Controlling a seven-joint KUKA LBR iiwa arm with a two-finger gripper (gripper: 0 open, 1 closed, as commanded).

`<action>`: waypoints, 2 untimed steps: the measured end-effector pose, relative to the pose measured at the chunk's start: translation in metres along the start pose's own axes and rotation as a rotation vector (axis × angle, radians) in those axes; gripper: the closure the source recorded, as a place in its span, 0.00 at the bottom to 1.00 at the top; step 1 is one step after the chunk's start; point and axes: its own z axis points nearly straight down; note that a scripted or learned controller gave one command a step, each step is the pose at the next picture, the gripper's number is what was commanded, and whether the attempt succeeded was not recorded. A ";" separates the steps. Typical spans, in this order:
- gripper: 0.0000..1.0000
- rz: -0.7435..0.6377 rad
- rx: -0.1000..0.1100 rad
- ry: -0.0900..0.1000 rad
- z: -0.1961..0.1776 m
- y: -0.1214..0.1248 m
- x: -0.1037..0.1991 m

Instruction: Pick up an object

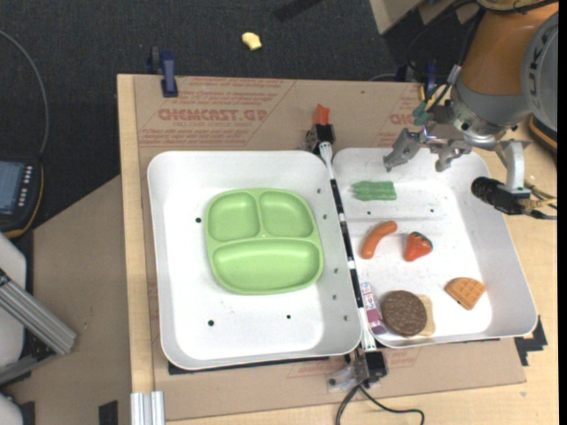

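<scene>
My gripper (418, 158) hangs over the far end of the right bin (509, 273), open, with nothing between its fingers. Just below and left of it lies a flat green piece (374, 190). Further toward the front are an orange sausage (379, 237) and a red strawberry-like piece (417, 246). A tan waffle piece (465, 292) and a round brown cookie (404, 312) lie near the front wall. The gripper touches none of them.
The left bin (177, 237) holds a green divided plate (263, 240). A small packet (368, 304) lies by the rim between the bins. A blue clamp (166, 73) and an orange-topped clamp (321, 122) stand on the cardboard base behind the bins.
</scene>
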 end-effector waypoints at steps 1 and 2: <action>0.00 0.005 0.011 0.003 0.108 -0.066 -0.009; 0.00 0.000 0.005 0.002 0.123 -0.079 0.010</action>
